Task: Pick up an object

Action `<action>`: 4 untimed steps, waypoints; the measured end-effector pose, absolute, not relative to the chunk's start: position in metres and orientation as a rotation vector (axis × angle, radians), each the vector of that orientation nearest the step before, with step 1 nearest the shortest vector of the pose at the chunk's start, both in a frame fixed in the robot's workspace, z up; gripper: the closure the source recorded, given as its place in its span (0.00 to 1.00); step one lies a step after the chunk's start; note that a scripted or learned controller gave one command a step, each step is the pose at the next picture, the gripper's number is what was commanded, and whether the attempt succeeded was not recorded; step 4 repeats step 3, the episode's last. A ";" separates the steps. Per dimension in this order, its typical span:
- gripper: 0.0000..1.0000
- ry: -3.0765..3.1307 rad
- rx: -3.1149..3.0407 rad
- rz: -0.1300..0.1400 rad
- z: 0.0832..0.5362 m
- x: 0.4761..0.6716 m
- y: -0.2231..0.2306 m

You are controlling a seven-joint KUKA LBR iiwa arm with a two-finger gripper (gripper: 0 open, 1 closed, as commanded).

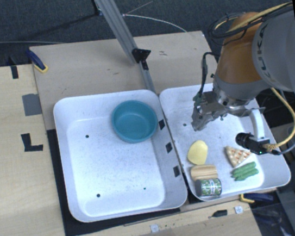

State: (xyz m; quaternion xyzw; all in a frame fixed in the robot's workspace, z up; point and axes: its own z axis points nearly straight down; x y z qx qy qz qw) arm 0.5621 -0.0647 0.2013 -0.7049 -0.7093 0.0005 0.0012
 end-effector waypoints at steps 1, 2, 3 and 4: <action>1.00 -2.228 -2.212 0.000 0.213 0.561 -0.008; 1.00 -2.227 -2.212 0.002 0.216 0.558 0.043; 1.00 -2.228 -2.211 0.001 0.210 0.568 0.099; 1.00 -2.228 -2.211 0.001 0.210 0.568 0.099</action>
